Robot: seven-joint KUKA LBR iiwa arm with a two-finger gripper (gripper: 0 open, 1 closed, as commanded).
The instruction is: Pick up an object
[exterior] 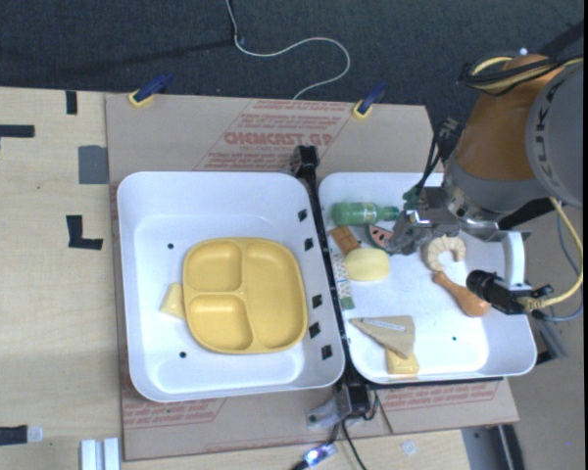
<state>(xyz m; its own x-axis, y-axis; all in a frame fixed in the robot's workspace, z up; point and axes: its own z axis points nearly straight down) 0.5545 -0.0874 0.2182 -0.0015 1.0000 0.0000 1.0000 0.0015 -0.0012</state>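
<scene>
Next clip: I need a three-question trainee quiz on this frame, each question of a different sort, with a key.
1. True or false: the yellow divided plate lies in the left bin.
2. Which item lies nearest the gripper?
A. the green bottle
B. the sandwich wedge
C. the yellow slice beside the plate
3. Fill in: the arm reaches into the ____ bin.

Key
1. True.
2. A: the bottle lies just beside the gripper, at the far side of the right bin.
3. Right.
</scene>
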